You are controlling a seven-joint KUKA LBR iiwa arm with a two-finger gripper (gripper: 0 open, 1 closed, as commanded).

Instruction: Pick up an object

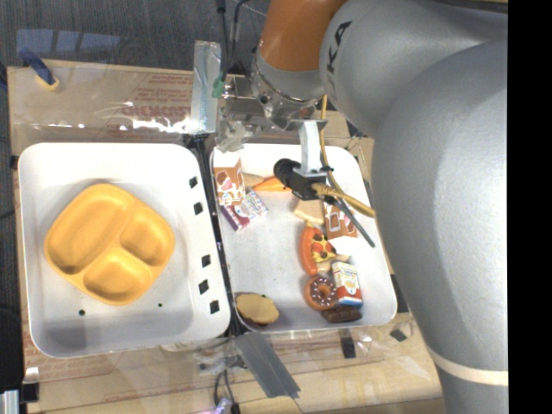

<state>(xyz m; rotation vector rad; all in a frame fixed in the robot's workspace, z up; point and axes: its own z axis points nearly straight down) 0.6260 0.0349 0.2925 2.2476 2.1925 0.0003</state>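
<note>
Likely target: the brown-and-white packet (228, 184), judged the easiest object to pick up because it is the one closest to the pincer (231, 134).
Where it is: flat on the floor of the right bin (276, 266), in the corner beside the wall shared with the left bin (52, 317).
Bearing from pincer: just beside it, straight toward the view's bottom edge, with almost no sideways offset.
Long axis: roughly along that same top-to-bottom line, slightly tilted.
Pincer state: I cannot tell how far open it is; nothing shows in its hold.
Arm: there is only one arm, so no choice of the nearer one arises.
Next neighbour: a second packet (252, 205), purple and white, touches or nearly touches the first on the side away from the pincer.
Further out: an orange wedge (272, 183) lies near, off to the pincer's right in the view.
Far side: a pizza slice (316, 247), a donut (321, 292), a carton (347, 281) and a bun (256, 309) lie well apart from the pincer.
Count: two bins, two packets, and one each of wedge, slice, donut, carton and bun.
Left bin: holds one yellow divided plate (109, 241).
</note>
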